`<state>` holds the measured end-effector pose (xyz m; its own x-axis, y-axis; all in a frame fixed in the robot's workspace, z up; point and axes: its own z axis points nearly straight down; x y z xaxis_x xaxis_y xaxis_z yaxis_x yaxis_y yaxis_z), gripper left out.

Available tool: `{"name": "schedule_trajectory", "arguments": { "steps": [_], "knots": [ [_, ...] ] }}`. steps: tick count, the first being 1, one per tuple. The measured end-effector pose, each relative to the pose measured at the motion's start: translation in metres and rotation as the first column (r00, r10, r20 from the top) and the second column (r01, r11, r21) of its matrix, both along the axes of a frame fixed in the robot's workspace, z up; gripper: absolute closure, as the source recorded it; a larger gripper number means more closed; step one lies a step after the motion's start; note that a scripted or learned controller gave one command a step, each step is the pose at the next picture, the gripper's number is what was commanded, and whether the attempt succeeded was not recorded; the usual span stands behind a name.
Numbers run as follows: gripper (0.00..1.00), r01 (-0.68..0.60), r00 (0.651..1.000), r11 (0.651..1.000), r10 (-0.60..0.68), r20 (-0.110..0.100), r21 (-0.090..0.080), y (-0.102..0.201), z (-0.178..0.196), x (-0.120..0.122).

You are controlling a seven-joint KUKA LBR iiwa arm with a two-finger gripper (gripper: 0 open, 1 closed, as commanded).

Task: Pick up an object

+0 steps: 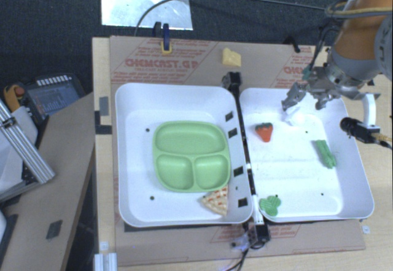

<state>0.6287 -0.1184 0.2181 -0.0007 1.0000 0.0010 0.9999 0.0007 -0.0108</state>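
Camera view: we see the hand [307,99] hanging over the far end of the right bin [353,168], fingers spread and holding nothing, the arm cut off at the frame's edge. The strawberry [264,132], green pod [325,153] and broccoli [269,204] lie below it.

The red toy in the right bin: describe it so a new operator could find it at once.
Start at the right bin, the one without the green tray. Near its left wall, about halfway up, lies a small strawberry. It is the only red item there; the green stick and green clump sit farther right and lower down.
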Motion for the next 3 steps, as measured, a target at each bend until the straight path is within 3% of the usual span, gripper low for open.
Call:
{"name": "schedule_trajectory", "arguments": {
  "steps": [1, 2, 3],
  "knots": [
    [0.00, -0.002, 1.000, 1.000, 0.002, 0.012, -0.001, 0.000, 0.007, 0.003],
    [0.00, -0.001, 1.000, 1.000, 0.001, 0.008, -0.001, 0.002, -0.055, 0.001],
    [0.00, 0.002, 1.000, 1.000, -0.002, 0.017, -0.001, -0.004, -0.108, 0.008]
  ]
}}
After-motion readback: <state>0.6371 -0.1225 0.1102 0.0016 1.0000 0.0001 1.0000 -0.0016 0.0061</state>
